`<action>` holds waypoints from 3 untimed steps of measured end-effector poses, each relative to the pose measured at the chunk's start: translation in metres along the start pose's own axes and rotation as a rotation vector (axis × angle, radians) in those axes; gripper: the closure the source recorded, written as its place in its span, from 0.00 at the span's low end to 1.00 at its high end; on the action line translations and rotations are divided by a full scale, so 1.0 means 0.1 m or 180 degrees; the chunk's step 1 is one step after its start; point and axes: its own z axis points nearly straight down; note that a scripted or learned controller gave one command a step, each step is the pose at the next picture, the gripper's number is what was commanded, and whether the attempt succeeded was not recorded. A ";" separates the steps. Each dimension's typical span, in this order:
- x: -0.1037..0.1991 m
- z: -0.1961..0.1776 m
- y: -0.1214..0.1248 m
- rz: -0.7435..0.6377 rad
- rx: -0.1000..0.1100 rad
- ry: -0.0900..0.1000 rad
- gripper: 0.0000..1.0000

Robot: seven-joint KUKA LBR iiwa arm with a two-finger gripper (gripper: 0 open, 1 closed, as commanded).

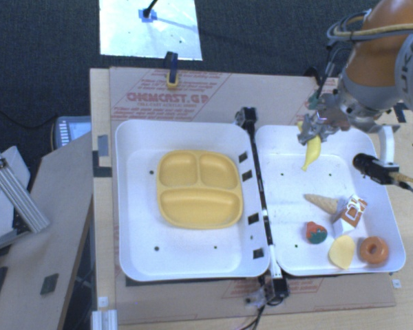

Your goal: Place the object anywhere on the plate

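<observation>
Tan board with red CHEMCAST lettering covers the desk; one yellow clamp sits at its far edge. Dark grey carpet lies around. One shiny silver sheet lies on the carpet beyond the desk, with a blue mark on it. Ribbed aluminium rail at the left edge of the view, slanted.

Bins: two, shallow, white, side by side, with a black strip along the join.

Left bin: one yellow plate with three compartments, two small at the far side and one long at the near side. Nothing rests on the plate.

Right bin, near half, five things lying:
- one ice-cream cone, on its side
- one small white and orange box, touching the cone's wide end
- one red fruit with a green patch
- one pale yellow slice
- one brown doughnut, just beside the slice

Arm, grey and orange, reaches in from the right over the far part of the right bin. Hand is clamped on one banana. The banana hangs nearly upright below the fingers, over the right bin's far half, well apart from the plate.
</observation>
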 end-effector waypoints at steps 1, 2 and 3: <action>0.60 0.01 0.13 -0.0002 0.0002 -0.0001 1.00; 1.18 0.18 0.23 -0.0002 0.0009 0.0002 1.00; 1.76 0.17 0.28 -0.0001 0.0006 0.0003 1.00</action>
